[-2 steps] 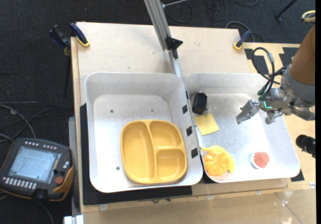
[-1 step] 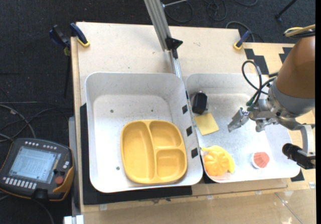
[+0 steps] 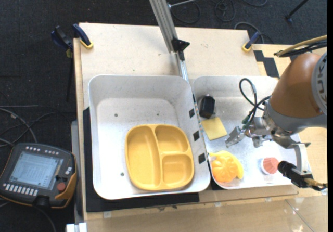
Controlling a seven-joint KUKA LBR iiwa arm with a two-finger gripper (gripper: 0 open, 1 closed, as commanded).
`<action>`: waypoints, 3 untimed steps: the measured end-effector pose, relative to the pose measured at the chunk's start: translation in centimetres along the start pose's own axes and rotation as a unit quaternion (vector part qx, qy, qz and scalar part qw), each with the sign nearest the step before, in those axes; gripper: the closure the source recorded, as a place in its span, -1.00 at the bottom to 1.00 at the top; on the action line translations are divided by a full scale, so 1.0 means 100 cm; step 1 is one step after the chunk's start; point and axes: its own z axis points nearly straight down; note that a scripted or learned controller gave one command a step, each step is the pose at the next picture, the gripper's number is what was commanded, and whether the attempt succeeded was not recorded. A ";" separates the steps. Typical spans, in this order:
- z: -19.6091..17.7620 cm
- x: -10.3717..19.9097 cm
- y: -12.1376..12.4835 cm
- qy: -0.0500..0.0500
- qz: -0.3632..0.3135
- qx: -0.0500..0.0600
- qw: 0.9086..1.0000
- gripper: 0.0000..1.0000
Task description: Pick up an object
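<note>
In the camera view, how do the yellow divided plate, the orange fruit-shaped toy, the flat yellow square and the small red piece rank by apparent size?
Largest to smallest:
1. yellow divided plate
2. orange fruit-shaped toy
3. flat yellow square, close to the toy, so this order is unsure
4. small red piece

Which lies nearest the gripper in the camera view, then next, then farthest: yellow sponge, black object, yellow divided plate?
From the gripper:
1. Yellow sponge, just to its left, right bin.
2. Black object, beyond the sponge, by the divider.
3. Yellow divided plate, in the left bin.
</note>
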 end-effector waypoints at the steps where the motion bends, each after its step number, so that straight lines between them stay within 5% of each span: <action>1: 0.044 0.003 -0.004 0.000 0.000 -0.001 1.000 -1.00; 2: 0.032 0.003 -0.003 -0.001 0.001 -0.003 1.000 1.00; 3: -0.017 0.011 0.004 -0.001 -0.002 -0.006 1.000 1.00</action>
